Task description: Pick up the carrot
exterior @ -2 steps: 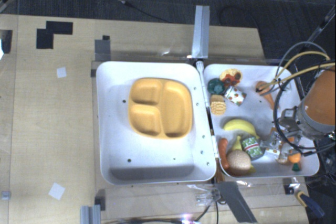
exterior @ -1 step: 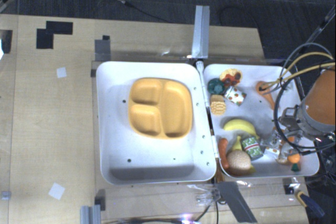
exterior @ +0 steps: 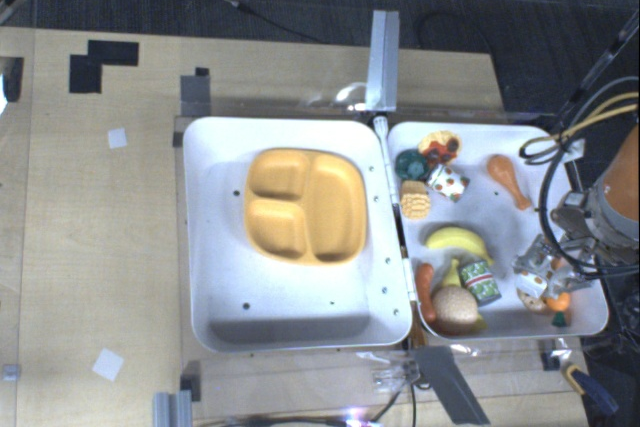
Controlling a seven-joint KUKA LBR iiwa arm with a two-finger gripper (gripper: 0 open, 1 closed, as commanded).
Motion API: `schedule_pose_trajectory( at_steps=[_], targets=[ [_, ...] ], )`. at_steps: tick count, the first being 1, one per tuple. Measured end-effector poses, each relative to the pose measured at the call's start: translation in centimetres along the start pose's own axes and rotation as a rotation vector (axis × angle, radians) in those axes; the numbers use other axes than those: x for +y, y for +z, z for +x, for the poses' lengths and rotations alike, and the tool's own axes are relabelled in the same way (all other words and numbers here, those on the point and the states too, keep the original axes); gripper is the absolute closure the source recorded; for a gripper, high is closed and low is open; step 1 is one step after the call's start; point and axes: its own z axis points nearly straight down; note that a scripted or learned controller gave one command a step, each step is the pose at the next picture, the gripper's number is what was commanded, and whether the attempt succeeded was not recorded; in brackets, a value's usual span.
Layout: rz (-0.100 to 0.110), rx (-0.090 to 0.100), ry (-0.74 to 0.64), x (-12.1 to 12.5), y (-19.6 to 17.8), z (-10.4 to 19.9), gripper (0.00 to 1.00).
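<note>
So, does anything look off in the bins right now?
Nothing spilled or damaged. The carrot lies against the right bin's left wall, crowded by a potato, while the hand sits across the bin.

Arm (exterior: 618, 205) cut off by right edge.

The scene is viewed by 1 fixed camera set above the bench (exterior: 90, 245), looking down at a slant from some height. Both white bins, left (exterior: 215, 245) and right (exterior: 585, 310), are taken in whole, the arm (exterior: 615, 205) entering at right.
</note>
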Motion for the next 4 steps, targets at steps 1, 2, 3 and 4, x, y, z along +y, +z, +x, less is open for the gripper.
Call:
schedule_pose_trajectory(
  at_steps=[1,2,3,4],
  targets=[
    [0.010,-0.004,-0.232,-0.54,4.72,-0.82,1.00],
    [0.017,-0.008,-0.165,-0.46,4.66,-0.60,1.00],
    [0.018,-0.008,-0.170,-0.45,4.66,-0.61,1.00],
    [0.018,-0.008,-0.228,-0.41,4.66,-0.67,1.00]
  ],
)
